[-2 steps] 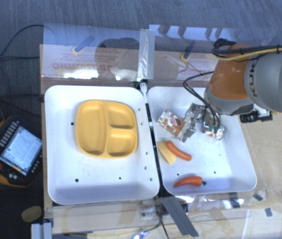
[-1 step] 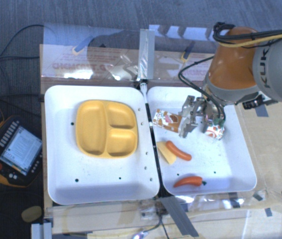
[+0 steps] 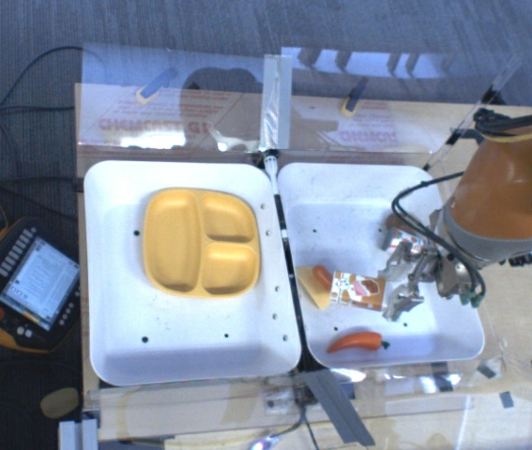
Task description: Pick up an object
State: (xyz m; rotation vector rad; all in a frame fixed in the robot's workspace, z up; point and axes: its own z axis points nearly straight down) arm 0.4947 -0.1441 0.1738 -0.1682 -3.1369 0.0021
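A small packet (image 3: 357, 290), white with red and orange print, lies flat on the floor of the right bin (image 3: 341, 204), in its lower middle. Just left of the packet, touching its edge or very nearly, sits a yellow-orange wedge (image 3: 316, 285) that looks like a slice of cheese or fruit. Below the packet, close to the bin's near wall, lies an orange-red carrot-shaped toy (image 3: 354, 342) with a dark tip pointing right.

Right of the packet the gripper (image 3: 404, 293) is down inside the bin, a tangle of shiny metal parts close over the packet's right end. From here I cannot tell whether its fingers are spread or pressed together, nor whether they pinch anything; the metal is too cluttered and glary to read. Above the gripper, up and to the right of the packet, the arm's orange band (image 3: 500, 186) bulks large, with the grey wrist beneath it and a black cable (image 3: 416, 216) looping off its left side.

Well left of the packet, across the seam between the two bins, the left bin (image 3: 115, 326) holds a yellow divided plate (image 3: 202, 242) with three compartments, set near its middle.

Both bins rest on the table (image 3: 181, 120), where a clear sheet reflects light behind them. Far left of the packet, off the table, a handheld control pendant (image 3: 33, 279) lies on the grey carpet (image 3: 247, 7), cables trailing.
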